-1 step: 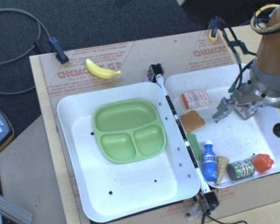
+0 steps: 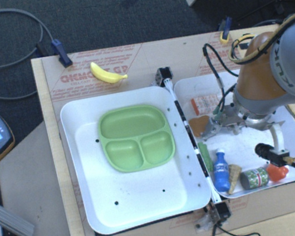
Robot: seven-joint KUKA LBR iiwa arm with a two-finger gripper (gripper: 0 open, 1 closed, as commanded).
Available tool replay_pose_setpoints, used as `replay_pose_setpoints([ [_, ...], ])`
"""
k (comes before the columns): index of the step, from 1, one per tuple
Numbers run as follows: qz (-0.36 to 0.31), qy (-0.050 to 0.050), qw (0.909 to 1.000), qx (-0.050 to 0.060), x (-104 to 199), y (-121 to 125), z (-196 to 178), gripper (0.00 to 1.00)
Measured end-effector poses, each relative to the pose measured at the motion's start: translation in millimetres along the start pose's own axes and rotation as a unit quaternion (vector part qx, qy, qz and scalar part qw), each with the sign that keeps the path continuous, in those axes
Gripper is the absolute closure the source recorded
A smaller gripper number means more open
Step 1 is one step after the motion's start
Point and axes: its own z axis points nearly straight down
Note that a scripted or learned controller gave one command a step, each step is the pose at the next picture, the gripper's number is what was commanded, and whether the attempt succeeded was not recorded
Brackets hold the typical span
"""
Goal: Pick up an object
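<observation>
My gripper [image 2: 218,125] hangs low over the upper left part of the right bin [image 2: 292,127], beside a brown flat piece [image 2: 198,125]. Behind it lies a red-and-white packet [image 2: 206,102]. Along the bin's front sit a blue bottle [image 2: 221,171], a tan cone [image 2: 235,176], a green-and-red can [image 2: 255,178] on its side and a small red-orange item [image 2: 279,172]. A green stick [image 2: 205,157] lies against the left wall. The wrist hides what is directly under the gripper.
The left bin [image 2: 89,170] holds a green divided plate [image 2: 137,137]. A yellow banana [image 2: 107,72] lies on the bench behind it. Black cables [image 2: 215,68] loop off the arm above the right bin. Clamps [image 2: 163,74] sit at the bins' joint.
</observation>
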Motion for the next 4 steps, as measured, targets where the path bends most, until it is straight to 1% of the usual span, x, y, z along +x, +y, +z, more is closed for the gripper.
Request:
replay_pose_setpoints([
  [1, 0.000, 0.000, 1.0000, -0.002, 3.2, 41.5, 3.8, 0.00],
  [2, -0.001, -0.001, 1.0000, -0.002, -2.8, 88.8, 4.0, 0.00],
  [3, -0.001, -0.001, 1.0000, -0.002, 1.9, 95.5, 4.3, 0.00],
  [4, -0.001, -0.002, 1.0000, -0.004, 2.2, 96.1, -6.0, 1.00],
])
